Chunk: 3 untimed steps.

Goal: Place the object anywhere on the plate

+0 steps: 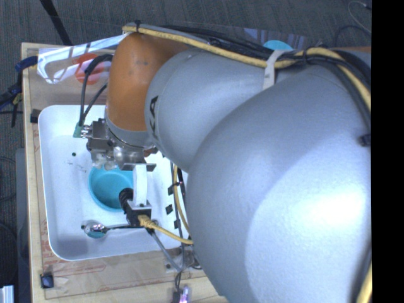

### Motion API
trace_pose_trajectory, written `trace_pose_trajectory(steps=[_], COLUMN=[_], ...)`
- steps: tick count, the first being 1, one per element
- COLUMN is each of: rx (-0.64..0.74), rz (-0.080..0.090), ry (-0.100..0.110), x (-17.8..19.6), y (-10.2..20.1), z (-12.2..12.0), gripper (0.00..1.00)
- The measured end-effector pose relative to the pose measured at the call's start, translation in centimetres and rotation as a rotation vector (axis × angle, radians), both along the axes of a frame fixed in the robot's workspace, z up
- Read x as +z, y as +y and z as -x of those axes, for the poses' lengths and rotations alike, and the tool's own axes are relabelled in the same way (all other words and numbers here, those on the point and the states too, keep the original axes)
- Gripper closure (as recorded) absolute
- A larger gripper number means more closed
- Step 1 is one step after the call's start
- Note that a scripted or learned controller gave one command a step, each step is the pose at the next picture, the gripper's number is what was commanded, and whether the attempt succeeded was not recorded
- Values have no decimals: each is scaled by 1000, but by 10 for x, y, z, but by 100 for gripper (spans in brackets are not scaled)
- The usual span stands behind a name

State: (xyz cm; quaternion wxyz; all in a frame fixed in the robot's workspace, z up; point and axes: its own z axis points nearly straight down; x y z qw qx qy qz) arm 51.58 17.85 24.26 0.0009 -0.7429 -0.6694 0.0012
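- White bins: 1 visible (53, 169), other hidden behind arm.
- Blue plate/bowl-shaped item: 1 (107, 188), in the bin, partly covered by wrist.
- Spoon, metal w/ bluish bowl: 1 (98, 230), in the bin.
- Arm: 1 (265, 169), grey w/ 1 orange band.
- Yellow cables: approx. 2.

The grey arm (271, 169) loomed over the white bin (53, 169), above a blue plate (107, 188) and a spoon (98, 230).
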Motion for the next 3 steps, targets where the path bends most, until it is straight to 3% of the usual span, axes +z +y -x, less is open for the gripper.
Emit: trace_pose_trajectory(steps=[1, 2, 3], rx=[75, -373, -343], rz=[2, 2, 1], ry=[4, 5, 1], x=[-40, -57, -40], y=[40, -39, -122], z=[38, 41, 32], gripper=[100, 100, 100])
